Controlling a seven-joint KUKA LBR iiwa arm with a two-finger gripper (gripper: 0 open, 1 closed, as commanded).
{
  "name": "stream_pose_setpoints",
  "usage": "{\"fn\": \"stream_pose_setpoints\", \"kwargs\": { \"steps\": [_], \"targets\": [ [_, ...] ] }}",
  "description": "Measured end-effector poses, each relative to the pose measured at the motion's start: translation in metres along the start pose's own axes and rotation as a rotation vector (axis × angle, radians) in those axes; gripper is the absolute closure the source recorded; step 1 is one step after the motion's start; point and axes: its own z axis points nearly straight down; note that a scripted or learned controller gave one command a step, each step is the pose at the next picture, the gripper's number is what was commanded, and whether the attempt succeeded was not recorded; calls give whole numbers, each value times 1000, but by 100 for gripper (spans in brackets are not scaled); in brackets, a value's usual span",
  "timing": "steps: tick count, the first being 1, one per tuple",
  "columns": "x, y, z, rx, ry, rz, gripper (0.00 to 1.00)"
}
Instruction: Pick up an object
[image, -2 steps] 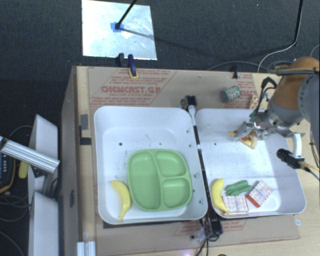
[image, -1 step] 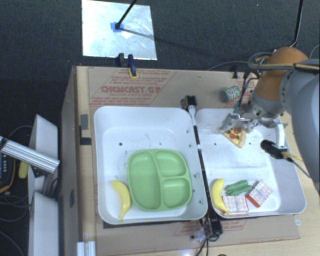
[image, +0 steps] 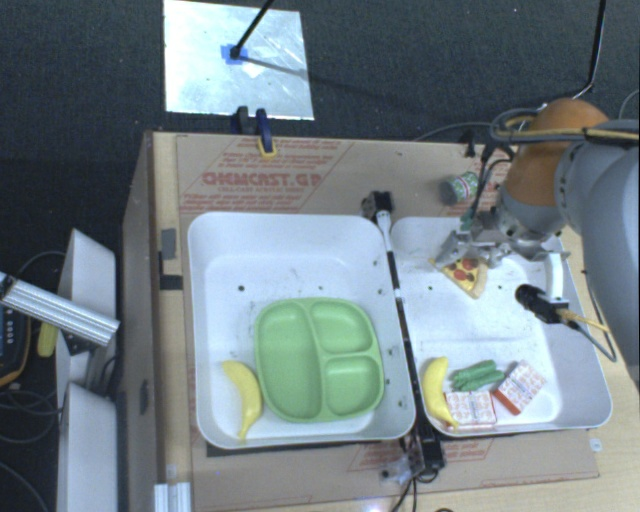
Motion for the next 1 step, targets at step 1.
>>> {"fn": "stream_pose_setpoints", "kwargs": {
  "steps": [1],
  "targets": [
    [-1, 2, -13, -3, -1, -2, 100]
  ]
}}
